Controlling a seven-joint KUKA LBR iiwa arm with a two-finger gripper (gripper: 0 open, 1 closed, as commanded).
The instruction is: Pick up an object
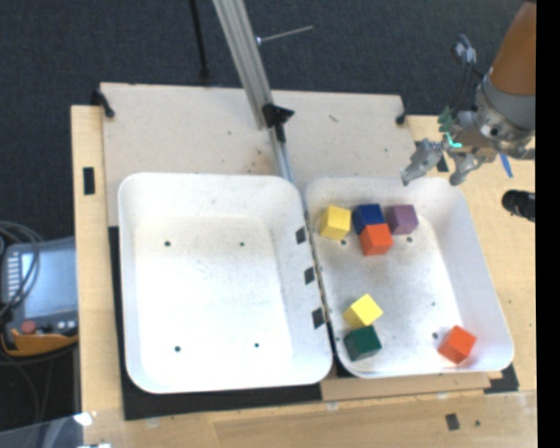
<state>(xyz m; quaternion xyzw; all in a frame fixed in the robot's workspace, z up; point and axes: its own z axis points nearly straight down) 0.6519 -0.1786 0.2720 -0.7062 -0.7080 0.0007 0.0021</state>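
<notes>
Above two white bins (215, 187), we see the gripper (436, 164) open and empty; seven blocks, the purple cube (403, 217) nearest, await picking

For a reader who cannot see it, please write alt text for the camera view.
The gripper hangs open over the far rim of the right bin, holding nothing. That bin holds seven small blocks: four clustered at the far side, three toward the near side. The left bin sits beside it.

I'm looking at a robotics lab: wooden bench (89, 250) w/ 2 white bins (215, 189), aluminium rail (238, 35), dark carpet (75, 26), teach pendant (37, 292) w/ cables at left.
</notes>
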